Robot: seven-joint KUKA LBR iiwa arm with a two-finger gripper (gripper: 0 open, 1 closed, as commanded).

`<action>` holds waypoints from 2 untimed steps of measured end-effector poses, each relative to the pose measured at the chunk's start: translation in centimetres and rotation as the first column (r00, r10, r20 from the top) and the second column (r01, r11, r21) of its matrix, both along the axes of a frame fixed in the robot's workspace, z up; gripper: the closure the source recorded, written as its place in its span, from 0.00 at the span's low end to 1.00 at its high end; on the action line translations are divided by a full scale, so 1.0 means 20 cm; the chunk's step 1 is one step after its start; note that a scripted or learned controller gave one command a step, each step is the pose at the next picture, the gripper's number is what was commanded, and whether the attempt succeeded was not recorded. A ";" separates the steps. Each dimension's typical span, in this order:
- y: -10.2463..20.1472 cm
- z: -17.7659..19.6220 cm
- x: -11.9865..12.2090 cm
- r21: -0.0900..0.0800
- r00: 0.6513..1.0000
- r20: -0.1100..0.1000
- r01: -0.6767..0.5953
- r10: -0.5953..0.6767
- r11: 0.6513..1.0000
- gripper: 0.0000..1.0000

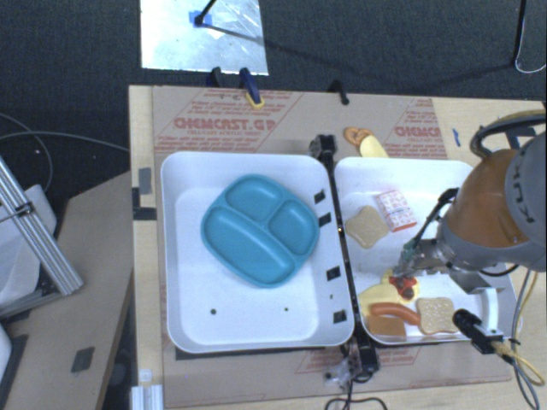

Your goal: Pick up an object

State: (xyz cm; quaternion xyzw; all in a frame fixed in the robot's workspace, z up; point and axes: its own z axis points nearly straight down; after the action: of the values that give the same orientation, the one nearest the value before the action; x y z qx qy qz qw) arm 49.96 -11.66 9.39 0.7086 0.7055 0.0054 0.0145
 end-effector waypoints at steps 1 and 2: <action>0.38 0.48 0.18 0.013 1.000 -0.016 -0.016 0.016 1.000 1.00; 0.70 0.80 -0.07 0.016 1.000 -0.024 -0.015 0.015 1.000 1.00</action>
State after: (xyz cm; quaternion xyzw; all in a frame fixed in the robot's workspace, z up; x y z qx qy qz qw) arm 48.55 2.36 25.35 0.7033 0.7109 0.0026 0.0003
